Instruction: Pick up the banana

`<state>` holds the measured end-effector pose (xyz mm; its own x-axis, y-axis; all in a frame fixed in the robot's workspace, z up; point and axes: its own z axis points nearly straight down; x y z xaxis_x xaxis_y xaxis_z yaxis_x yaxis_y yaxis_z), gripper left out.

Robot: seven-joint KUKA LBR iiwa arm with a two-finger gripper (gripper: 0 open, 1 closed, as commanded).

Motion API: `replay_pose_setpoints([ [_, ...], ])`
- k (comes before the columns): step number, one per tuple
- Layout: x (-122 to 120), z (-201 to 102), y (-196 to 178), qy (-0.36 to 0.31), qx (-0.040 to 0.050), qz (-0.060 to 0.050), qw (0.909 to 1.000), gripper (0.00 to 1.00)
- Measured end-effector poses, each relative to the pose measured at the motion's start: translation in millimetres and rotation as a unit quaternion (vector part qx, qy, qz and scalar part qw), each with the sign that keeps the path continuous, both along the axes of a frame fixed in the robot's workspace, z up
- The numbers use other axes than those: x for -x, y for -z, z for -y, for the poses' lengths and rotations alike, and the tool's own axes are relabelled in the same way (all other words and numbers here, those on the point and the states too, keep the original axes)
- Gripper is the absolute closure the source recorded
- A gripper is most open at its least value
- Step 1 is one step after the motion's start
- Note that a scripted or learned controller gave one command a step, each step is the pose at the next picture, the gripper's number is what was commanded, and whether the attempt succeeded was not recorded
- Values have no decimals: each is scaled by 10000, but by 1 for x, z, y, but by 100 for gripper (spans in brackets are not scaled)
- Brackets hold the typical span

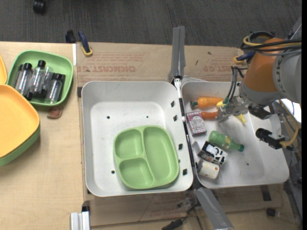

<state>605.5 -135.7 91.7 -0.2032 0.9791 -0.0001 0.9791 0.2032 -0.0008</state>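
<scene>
Where cardboard (144,63) ends, grey carpet (144,8).

We note even, bright overhead light. The white bins (96,128) run close to overexposed, with faint soft shadows along their walls. Focus is decent at centre; the arm (268,71) at right looks slightly soft. The floor (144,8) up top reads dimmer.

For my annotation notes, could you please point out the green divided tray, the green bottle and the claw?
green divided tray (145,156): camera view, central divider.
green bottle (223,140): camera view, its body.
claw (225,112): camera view, between its fingertips.
</scene>
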Motion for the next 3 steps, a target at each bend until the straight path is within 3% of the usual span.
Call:
replay_pose_setpoints([
  [1,93,46,1,2014,1,-11,9795,100],
  [2,27,56,0,1390,2,-2,9903,100],
  [3,12,-1,1,1247,4,-6,9922,100],
])
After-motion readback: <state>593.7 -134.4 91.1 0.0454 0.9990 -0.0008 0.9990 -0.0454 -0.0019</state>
